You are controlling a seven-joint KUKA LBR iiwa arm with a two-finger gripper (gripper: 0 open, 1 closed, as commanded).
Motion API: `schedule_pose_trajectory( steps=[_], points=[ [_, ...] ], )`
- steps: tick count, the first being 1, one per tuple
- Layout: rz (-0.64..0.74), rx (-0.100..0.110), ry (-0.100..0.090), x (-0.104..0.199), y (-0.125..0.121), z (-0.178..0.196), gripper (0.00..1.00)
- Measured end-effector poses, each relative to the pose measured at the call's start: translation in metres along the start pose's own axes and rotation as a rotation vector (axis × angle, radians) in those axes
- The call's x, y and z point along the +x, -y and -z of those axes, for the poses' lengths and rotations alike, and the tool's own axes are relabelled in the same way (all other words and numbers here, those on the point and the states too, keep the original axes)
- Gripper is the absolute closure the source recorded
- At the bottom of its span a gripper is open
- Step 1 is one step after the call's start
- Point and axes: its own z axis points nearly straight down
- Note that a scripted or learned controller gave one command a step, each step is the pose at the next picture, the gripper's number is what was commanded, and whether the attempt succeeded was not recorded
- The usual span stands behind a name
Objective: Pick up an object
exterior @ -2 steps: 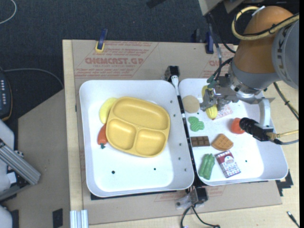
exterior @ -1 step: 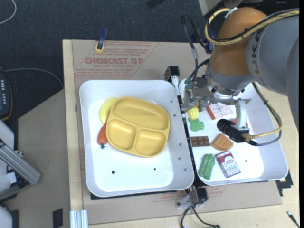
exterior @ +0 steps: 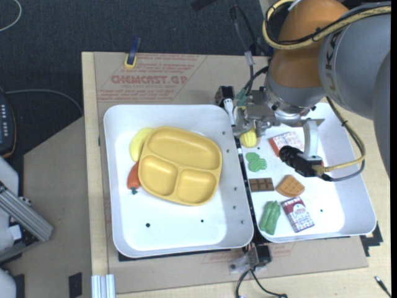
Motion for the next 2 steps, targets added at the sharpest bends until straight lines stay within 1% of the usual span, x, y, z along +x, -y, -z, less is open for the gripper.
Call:
schedule_pose_trajectory(
  steps=[1,2],
  points=[
    [-0.004,0.008,0.0,-0.005,0.004,-0.021,1.0],
    [-0.001,0.003,0.0,0.006,0.009,-0.008,1.0]
  ],
)
